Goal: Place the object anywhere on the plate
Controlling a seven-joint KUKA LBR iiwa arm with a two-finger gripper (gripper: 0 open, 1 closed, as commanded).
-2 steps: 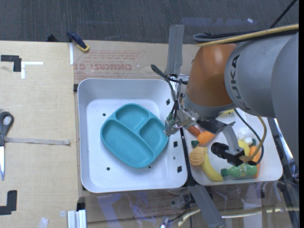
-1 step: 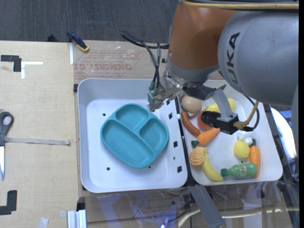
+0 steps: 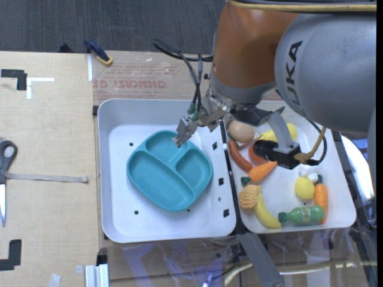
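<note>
Blue plate [image 3: 169,172] w/ three compartments lay in left bin [image 3: 114,160], roughly mid-floor, turned at a slant. Gripper [image 3: 181,135] hung over plate's upper edge, fingers pointing down-left; whether spread or pressed together couldn't be told, and nothing could be made out between them. No toy food lay on the plate. Which item was meant as the object couldn't be told.

Right bin [image 3: 344,211] held the rest: beige egg-like piece [image 3: 240,131] near top-left, red chili [image 3: 237,156] just below it, orange carrot [image 3: 261,171] beside that, yellow banana [image 3: 264,213] low down, touching a tan ridged piece [image 3: 249,196], green bottle [image 3: 301,214] lying on its side at bottom, lemon [image 3: 304,188] above it, 2nd small carrot [image 3: 321,197] at right. Black part of the arm [image 3: 281,154] overlapped bin's upper middle.

Outside bins: scissors [image 3: 5,178] at far left on wooden bench [image 3: 48,130], blue-yellow clip [image 3: 97,51] near top
</note>
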